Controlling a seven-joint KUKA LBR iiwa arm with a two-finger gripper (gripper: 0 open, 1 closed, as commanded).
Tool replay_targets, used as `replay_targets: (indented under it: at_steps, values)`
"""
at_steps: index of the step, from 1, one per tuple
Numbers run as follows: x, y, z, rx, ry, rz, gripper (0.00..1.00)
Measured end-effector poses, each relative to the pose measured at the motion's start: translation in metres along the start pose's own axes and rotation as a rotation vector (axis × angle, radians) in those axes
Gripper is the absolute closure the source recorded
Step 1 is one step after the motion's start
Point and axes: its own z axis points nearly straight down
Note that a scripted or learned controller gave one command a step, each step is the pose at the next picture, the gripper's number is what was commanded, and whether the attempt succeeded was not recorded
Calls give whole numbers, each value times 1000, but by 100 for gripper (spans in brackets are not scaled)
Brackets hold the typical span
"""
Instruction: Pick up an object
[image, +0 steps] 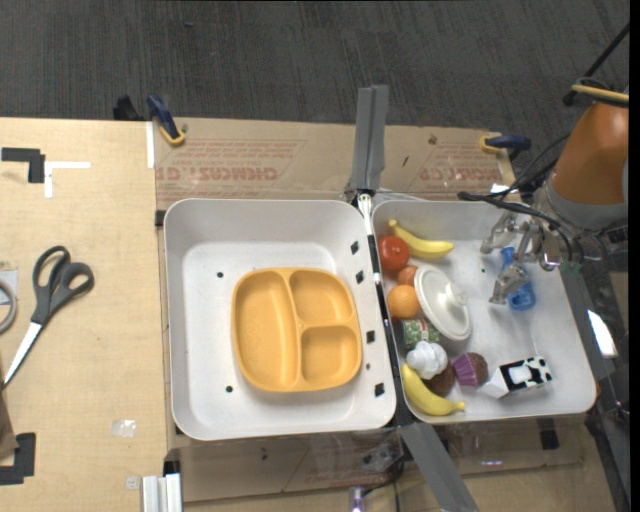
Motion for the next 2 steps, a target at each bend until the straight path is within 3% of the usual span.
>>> replay_targets:
  at_steps: [1, 2]
  values:
    - [22, -6, 0, 0, 2, 34, 0]
    - [1, 5, 0, 0, 0, 66, 0]
